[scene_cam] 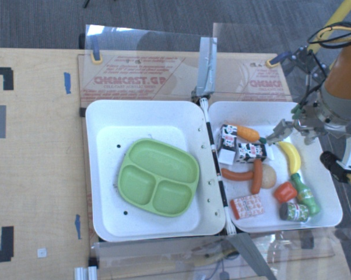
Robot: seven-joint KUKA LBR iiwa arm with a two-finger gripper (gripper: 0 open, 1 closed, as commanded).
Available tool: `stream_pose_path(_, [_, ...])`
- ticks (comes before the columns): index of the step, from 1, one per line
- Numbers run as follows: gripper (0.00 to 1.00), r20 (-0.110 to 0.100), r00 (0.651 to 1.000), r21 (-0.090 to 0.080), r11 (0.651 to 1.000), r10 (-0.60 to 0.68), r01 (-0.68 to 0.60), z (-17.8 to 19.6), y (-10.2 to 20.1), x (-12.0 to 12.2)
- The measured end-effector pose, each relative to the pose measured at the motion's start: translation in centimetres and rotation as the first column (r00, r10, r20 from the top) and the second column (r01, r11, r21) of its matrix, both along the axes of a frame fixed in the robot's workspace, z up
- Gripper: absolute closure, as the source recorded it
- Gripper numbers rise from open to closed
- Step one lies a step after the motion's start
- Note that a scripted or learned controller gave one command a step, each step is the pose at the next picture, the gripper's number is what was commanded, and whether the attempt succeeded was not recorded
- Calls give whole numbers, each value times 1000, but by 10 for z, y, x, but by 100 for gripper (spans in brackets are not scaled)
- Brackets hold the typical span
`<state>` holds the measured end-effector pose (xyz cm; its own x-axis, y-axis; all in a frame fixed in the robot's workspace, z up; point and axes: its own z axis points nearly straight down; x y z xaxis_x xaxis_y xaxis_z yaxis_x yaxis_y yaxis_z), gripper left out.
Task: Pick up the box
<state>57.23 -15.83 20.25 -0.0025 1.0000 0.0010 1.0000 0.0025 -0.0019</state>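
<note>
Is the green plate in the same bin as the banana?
No. The green plate lies in the left bin; the banana lies in the right bin.

Two bins (pixel 99 156), one green tray (pixel 158 177), two sausages (pixel 237 174).

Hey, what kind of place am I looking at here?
Most likely a robotics lab's test bench: a robot arm reaches over two white bins, toy food such as a banana lies in the right one, and blue tape marks the wooden benchtop.
</note>
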Motion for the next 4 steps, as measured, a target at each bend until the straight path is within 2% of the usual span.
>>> stream_pose_path(1, [0, 0, 1000, 0, 1000, 10, -10, -88, 50, -84])
stream_pose_path(2, [0, 4, 988, -1, 988, -155, 155, -117, 33, -6])
stream_pose_path(3, [0, -23, 979, 28, 979, -203, 204, -112, -24, 34])
stream_pose_path(4, [0, -58, 967, -1, 969, -248, 249, -121, 21, 60])
